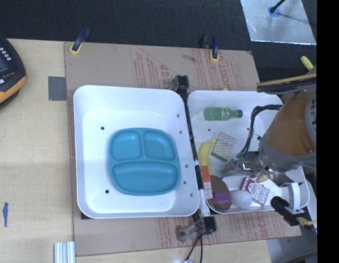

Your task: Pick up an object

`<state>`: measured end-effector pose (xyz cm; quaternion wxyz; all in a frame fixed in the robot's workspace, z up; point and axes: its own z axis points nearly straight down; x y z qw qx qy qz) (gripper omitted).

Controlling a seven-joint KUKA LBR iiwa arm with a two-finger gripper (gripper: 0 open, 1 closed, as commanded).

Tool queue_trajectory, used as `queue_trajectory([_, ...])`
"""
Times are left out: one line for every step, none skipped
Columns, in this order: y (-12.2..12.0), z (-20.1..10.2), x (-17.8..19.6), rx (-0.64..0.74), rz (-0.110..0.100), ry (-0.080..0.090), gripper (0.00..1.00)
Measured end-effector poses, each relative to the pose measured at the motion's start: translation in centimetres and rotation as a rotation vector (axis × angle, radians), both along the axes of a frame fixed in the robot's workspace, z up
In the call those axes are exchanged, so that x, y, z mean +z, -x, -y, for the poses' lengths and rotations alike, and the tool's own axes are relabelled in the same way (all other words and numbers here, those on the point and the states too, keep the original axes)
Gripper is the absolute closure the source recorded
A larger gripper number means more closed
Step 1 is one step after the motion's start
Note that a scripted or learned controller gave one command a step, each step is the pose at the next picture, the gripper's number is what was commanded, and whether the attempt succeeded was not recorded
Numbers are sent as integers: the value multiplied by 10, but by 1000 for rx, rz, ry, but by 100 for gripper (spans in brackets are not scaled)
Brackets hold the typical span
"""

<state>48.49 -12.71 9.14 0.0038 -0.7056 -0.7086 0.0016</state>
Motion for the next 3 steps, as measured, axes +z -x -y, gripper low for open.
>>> queue_trajectory([-64,-20,1,4,10,3,0])
queue_trajectory([-126,-30,1,2,11,3,0])
queue_trajectory([-173,-34,1,1,5,3,0])
